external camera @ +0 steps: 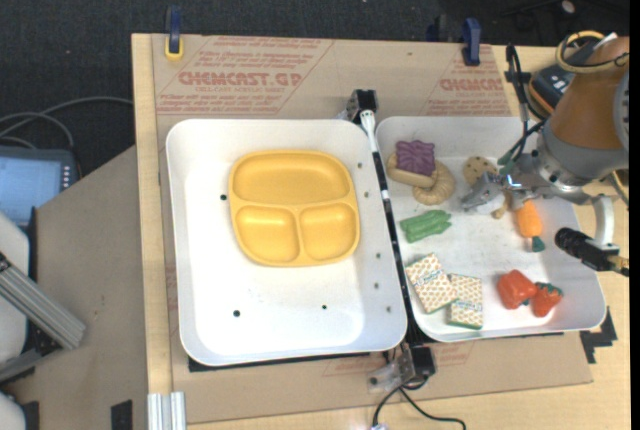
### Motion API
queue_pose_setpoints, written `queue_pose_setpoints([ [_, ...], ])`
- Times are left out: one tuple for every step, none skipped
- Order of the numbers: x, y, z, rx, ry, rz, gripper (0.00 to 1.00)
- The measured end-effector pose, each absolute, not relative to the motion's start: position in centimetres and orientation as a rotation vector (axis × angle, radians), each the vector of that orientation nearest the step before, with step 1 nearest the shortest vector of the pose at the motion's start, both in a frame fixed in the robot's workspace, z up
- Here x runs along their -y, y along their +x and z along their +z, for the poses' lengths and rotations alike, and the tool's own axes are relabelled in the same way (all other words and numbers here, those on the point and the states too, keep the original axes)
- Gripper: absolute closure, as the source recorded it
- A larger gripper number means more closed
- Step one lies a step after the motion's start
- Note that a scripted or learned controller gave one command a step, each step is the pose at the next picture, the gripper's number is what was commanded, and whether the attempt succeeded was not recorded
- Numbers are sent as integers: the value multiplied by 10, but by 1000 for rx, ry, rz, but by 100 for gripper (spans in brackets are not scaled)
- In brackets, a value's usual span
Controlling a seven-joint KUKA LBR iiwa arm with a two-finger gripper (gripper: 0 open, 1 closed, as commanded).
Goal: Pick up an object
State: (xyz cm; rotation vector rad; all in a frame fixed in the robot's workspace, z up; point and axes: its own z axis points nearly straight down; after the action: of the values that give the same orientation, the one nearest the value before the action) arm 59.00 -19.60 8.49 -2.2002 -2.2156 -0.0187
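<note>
The right bin holds several toy foods. A purple block lies at its back left, with a tan pretzel-like piece just in front of it. A green pickle lies nearer the bin's middle. Two checkered crackers sit at the front. Further right are a red pepper, an orange carrot and a small cookie. My gripper is low over the right bin, just in front of the cookie and left of the carrot. I see nothing held in it.
The left bin carries a yellow divided plate. The grey arm with its orange band comes in over the right bin's back right corner. A black part juts out at the bin's right edge.
</note>
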Motion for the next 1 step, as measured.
queue_pose_setpoints([
  [114,671,86,2237,-2213,-12,0],
])
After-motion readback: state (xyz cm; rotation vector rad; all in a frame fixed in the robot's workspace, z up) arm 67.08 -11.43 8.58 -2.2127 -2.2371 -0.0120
